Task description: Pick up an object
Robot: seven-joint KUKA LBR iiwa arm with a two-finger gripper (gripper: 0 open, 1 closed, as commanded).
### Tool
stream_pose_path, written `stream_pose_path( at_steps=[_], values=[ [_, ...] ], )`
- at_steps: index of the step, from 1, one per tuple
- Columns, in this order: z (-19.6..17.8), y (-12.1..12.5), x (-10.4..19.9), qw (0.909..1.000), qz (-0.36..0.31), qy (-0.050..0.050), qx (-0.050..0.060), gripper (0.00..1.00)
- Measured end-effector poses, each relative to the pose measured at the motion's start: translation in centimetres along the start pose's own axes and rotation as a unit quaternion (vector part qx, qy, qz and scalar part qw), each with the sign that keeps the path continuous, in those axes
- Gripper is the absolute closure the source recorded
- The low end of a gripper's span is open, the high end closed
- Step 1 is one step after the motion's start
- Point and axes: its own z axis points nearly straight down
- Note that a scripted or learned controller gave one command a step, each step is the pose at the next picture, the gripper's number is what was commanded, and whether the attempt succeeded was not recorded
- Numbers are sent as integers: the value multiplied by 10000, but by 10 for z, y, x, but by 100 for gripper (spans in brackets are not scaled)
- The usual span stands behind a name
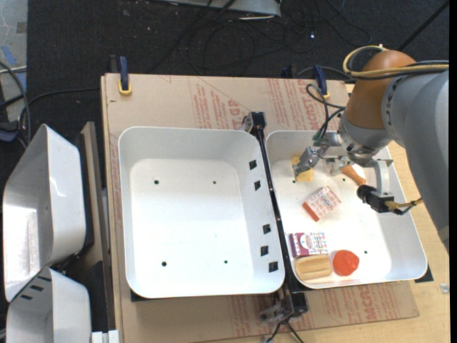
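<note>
I see the hand (308, 161) low in the right bin (400, 249), just over a yellow block (305, 175); whether it is apart or together, I cannot tell.

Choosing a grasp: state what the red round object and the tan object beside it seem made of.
Red round object: probably plastic, a toy tomato by its even, faintly shiny colour. Tan object: probably plastic or foam, bread-shaped, matte with a paler top; too small to be sure.

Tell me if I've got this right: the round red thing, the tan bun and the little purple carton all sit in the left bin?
Not quite. The camera view shows the round red thing, the tan bun and the little purple carton in the right bin, at its near edge.
</note>
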Motion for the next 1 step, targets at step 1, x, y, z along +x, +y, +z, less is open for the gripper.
stream_pose_path(
  at_steps=[1],
  values=[
    [0,9,18,10000,-37,9,1,0]
  ],
)
